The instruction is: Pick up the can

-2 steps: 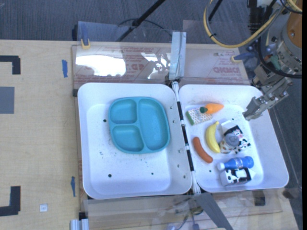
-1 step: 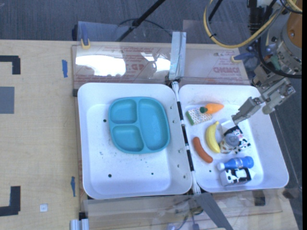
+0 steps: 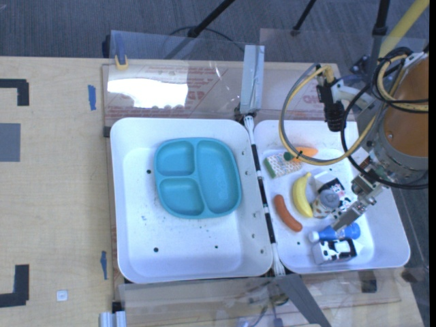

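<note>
As the arm [image 3: 409,114] leans in from three o'clock, the approach is on: the end effector [image 3: 354,206] hangs low over the right bin [image 3: 392,247], tilted toward seven o'clock. The can [image 3: 330,195], I judge, is the small silvery-topped item lying just at its ten o'clock, with the banana [image 3: 302,195] at the can's nine o'clock and the red sausage [image 3: 287,212] further out. A blue item [image 3: 337,234] and a black-and-white carton [image 3: 334,249] crowd in at six o'clock. Whether the end effector is spread or pressed together, I cannot tell, and nothing visibly sits in it. Next it needs to centre over the can and close cleanly. The left bin [image 3: 129,182] carries a blue divided plate [image 3: 197,177].
</note>
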Robot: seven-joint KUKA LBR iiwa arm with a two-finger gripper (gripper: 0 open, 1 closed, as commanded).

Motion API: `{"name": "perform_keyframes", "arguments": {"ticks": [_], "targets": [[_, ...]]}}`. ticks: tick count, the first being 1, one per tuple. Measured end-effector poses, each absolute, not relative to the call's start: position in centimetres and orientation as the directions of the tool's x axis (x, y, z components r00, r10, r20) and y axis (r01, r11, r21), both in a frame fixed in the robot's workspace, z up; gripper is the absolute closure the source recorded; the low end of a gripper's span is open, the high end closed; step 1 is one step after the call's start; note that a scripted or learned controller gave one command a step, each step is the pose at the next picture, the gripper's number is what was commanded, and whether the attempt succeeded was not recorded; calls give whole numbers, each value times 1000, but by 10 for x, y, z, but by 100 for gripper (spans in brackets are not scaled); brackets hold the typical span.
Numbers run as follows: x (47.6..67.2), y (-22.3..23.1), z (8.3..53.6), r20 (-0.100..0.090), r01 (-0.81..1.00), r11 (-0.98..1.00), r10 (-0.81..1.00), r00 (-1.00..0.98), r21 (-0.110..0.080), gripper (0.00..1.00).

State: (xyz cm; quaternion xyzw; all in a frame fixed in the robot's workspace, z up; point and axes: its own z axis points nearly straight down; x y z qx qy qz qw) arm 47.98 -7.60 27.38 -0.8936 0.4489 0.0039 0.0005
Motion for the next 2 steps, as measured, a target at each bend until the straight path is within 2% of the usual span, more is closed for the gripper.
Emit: {"name": "perform_keyframes", "arguments": {"ticks": [1, 2], "targets": [[482, -89, 433, -3, -490, -872, -490, 872, -6, 0], [482, -89, 433, -3, -490, -872, -490, 872, -7, 0]]}}
